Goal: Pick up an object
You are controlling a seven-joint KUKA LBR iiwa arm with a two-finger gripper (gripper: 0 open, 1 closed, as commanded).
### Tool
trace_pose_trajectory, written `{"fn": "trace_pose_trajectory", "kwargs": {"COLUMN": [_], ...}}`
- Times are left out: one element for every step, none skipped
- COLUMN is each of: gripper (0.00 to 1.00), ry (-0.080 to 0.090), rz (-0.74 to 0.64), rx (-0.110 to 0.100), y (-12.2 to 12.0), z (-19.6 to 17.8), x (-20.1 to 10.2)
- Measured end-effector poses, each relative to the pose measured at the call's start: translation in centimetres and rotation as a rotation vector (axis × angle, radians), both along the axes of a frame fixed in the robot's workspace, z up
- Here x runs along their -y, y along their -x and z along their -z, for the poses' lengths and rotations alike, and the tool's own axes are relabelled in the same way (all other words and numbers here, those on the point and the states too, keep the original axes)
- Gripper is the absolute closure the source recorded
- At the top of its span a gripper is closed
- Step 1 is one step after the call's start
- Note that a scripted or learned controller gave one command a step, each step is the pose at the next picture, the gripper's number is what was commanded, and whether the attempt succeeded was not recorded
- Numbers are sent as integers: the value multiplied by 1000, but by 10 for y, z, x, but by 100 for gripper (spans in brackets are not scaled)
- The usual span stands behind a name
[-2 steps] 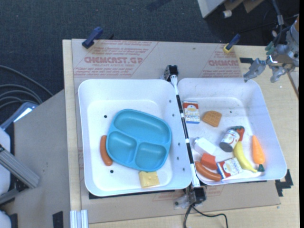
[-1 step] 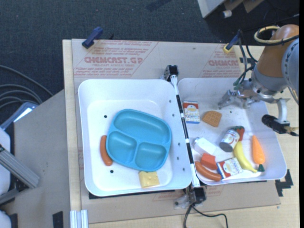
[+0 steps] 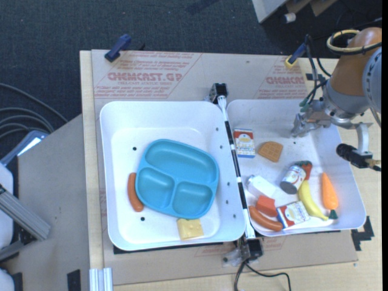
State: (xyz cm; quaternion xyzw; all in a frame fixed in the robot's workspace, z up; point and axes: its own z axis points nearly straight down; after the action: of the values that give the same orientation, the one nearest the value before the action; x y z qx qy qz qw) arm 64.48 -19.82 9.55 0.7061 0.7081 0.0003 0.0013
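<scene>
— While the gripper hangs over the right bin, what are its fingers doing?
— Cannot tell; too small. The cracker lies just left and below, beside the carton.

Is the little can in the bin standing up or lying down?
Lying down. The can rests on its side in the right bin, its round end facing the camera, beside the banana.
</scene>
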Motion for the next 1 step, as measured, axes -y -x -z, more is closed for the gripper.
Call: {"fn": "trace_pose_trajectory", "kwargs": {"gripper": [100], "ry": [-1], "rz": [1], "rx": [-1], "y": [-22], "z": [11], "x": [-54]}}
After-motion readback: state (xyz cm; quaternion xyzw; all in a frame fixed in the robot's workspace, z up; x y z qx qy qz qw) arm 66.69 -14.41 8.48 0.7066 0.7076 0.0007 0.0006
